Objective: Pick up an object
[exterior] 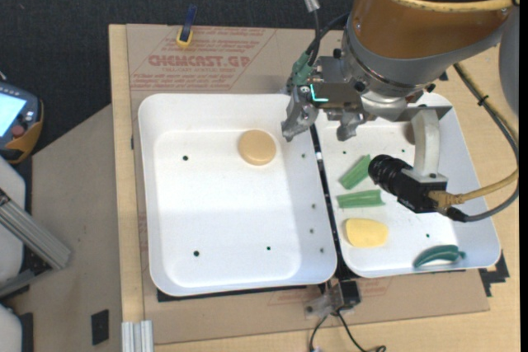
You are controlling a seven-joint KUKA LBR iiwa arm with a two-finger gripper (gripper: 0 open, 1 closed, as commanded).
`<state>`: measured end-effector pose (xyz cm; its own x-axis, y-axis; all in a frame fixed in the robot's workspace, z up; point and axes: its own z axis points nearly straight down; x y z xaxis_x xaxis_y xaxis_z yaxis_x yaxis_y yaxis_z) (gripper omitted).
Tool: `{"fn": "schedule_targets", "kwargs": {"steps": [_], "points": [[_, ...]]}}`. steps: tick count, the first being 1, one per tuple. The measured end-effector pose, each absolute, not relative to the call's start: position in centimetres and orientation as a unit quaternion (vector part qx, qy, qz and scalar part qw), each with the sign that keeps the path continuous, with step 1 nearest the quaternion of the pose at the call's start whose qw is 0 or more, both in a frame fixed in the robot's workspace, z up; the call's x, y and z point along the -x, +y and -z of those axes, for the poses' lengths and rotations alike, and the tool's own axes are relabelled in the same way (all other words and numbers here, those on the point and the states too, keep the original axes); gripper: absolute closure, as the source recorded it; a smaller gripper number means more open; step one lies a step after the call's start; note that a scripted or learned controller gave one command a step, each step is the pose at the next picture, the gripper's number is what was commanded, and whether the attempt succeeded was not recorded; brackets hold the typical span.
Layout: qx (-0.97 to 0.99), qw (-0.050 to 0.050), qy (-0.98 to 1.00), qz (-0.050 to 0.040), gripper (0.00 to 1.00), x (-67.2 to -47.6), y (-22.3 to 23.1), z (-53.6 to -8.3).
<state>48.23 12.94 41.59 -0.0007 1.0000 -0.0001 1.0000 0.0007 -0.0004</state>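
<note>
Claw [323,128] is spread apart with nothing in it, hanging over the divider between the bins; tan puck [257,147] just left, green sticks [356,172] lower right.

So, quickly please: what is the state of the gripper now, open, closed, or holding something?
Gripper: open, fingers spread, holding nothing, above the wall between the two bins.

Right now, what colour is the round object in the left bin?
Tan, a pale beige disc, clearest in the camera view.
</note>
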Motion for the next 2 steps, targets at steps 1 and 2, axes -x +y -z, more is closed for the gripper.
{"fn": "schedule_targets", "kwargs": {"steps": [1, 2], "points": [[0.707, -0.001, -0.708, 0.0008, 1.00, -48.28, 12.98, -42.66], [0.707, 0.000, -0.708, 0.0002, 0.00, -48.27, 13.00, -42.60]]}}
